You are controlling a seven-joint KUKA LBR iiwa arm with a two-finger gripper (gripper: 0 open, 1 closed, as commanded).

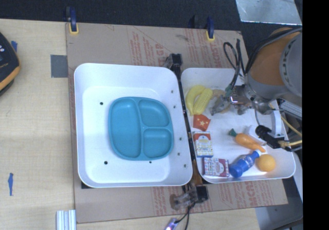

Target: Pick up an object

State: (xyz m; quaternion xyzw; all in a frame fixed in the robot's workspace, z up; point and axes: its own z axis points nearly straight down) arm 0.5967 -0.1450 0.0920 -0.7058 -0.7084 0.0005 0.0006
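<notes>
Near the right bin's (288, 172) far edge, claw (226, 101) sits low just beside the yellow corn cob (198, 99), which lies at the far-left corner of that bin. Can't tell whether the claw is spread or closed, too much clutter at the tip; nothing visibly gripped

Corn looks like a light, hollow plastic toy (judging by sheen): stiff, a bit slippery, rounded. Best hold is probably across its narrow middle, not end to end

Other candidates in the same bin:
- red packet (201, 121) and white carton (204, 144) along the left wall: flat, light, hard to get under
- red-and-white box (215, 166) at the near-left corner
- blue bottle (243, 164) near the near edge: smooth, would roll
- carrot (249, 141) mid-bin, orange fruit (266, 162) toward the near-right corner: round, likely to slip

Left bin (82, 121) holds a blue divided plate (140, 127)

Print on the packets and boxes is too small to read; no brand legible
</notes>
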